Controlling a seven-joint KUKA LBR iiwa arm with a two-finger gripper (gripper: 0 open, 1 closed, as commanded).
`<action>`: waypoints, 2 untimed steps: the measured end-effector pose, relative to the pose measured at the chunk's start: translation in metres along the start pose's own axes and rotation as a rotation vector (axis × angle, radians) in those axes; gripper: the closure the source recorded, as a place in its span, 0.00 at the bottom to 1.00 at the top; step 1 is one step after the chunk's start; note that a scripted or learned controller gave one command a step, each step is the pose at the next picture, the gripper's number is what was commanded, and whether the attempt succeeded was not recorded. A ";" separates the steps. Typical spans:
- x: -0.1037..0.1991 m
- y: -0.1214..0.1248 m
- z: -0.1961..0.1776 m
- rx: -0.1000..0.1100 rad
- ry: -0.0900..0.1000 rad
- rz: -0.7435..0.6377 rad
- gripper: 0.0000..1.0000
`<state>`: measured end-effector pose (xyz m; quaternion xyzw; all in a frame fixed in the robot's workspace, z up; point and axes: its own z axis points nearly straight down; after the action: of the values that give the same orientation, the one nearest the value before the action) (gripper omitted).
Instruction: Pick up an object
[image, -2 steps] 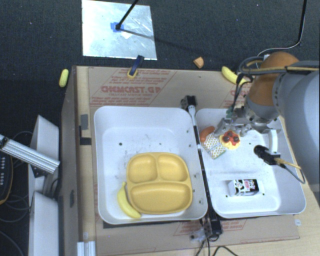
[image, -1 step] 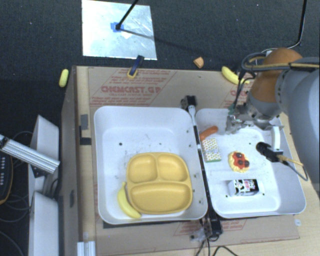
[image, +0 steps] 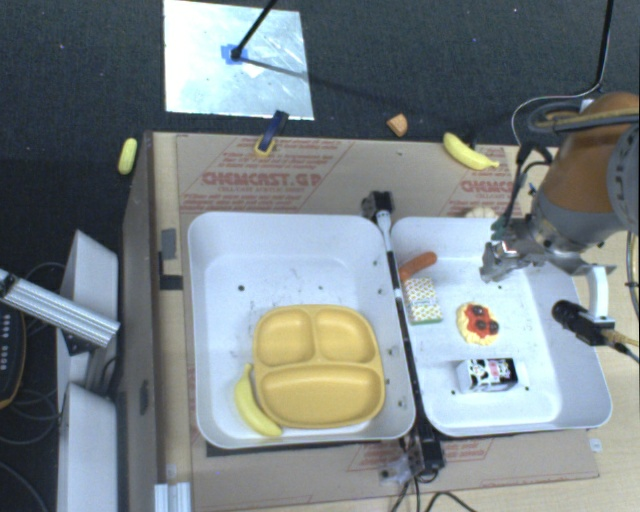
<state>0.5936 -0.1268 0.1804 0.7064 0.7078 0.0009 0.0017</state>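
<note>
Camera view has the gripper (image: 497, 262) poised over the right bin (image: 580, 400), whether it grips anything I cannot tell, and dropping straight onto the hot dog (image: 418, 265) just beside it, leftward, seems best.

1. The bench (image: 300, 165) is topped with brown printed cardboard.
2. Two shallow white bins lie on it, touching: the left bin (image: 215, 300) and the right bin (image: 560, 380).
3. A yellow banana (image: 468, 151) rests near the back edge.
4. Beside it sits a small orange-brown piece (image: 398, 124), possibly off the bench.
</note>
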 end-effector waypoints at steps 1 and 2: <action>0.000 0.000 0.001 0.001 0.000 0.000 0.00; -0.016 -0.042 0.040 0.004 0.001 0.001 0.00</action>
<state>0.5518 -0.1429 0.1403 0.7068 0.7074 -0.0002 0.0001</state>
